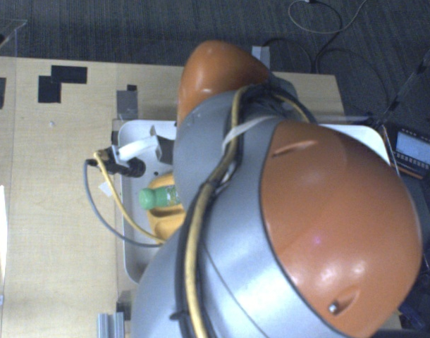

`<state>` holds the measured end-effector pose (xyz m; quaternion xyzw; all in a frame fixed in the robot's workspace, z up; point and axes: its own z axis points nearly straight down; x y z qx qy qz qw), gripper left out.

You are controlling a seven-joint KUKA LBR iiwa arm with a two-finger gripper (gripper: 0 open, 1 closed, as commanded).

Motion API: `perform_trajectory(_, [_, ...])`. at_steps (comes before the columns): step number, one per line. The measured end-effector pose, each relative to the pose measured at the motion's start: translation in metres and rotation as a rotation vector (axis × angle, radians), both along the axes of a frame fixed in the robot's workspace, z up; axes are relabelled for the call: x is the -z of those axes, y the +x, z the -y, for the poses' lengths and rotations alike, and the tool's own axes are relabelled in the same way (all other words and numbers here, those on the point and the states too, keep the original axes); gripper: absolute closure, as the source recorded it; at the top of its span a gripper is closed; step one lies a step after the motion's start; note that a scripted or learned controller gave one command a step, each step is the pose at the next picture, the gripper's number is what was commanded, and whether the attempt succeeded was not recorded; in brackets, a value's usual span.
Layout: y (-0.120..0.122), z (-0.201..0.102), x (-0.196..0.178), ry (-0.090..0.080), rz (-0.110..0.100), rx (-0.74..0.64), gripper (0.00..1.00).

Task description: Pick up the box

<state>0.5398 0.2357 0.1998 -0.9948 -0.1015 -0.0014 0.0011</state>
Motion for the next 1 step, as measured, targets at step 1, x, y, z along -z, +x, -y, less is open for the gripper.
perform_trajectory(1, [-0.0088,0.0580,-0.0274,-0.003,-0.001,-0.007,1.00])
